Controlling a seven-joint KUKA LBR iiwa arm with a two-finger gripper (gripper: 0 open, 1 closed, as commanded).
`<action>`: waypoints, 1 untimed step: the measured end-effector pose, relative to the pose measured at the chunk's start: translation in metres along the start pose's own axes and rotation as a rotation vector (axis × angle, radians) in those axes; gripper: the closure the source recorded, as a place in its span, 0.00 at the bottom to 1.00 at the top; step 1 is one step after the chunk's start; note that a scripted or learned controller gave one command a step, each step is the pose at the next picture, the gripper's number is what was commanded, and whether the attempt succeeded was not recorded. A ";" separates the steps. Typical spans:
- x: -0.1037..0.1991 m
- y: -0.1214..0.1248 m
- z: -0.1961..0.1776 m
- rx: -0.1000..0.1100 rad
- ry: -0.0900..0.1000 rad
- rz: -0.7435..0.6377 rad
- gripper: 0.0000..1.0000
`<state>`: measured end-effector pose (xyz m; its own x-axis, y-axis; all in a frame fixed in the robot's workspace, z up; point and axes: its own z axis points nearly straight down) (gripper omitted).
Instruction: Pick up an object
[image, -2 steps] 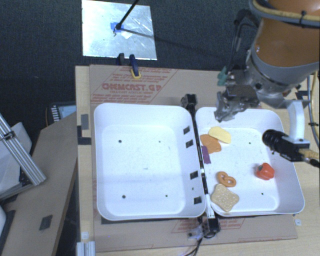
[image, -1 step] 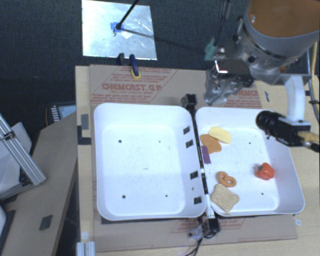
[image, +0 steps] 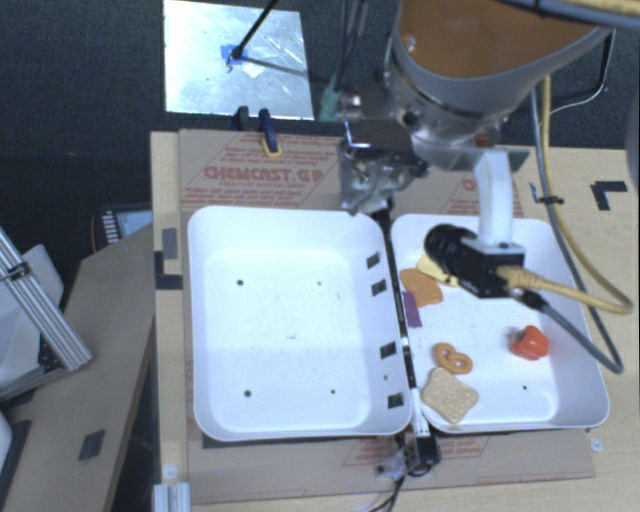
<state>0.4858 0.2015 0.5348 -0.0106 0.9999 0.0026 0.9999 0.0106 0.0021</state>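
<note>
My gripper hangs over the far rim where the two bins meet, with nothing visibly in it. The right bin holds several small objects: an orange flat piece with a yellow piece just behind it, a purple strip against the left wall, a pretzel, a slice of bread in the near left corner, and a red pepper toward the right. All of them lie nearer to the camera than the gripper and apart from it.
The left bin sits beside the right one, joined by a divider with black clips. A black unit on a white bracket with yellow and grey cables overhangs the right bin's far part. A foil sheet lies behind the bench.
</note>
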 end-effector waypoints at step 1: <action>0.035 0.003 0.000 0.000 0.000 0.003 1.00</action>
<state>0.4884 0.2364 0.5348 -0.0075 1.0000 0.0024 1.0000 0.0075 0.0017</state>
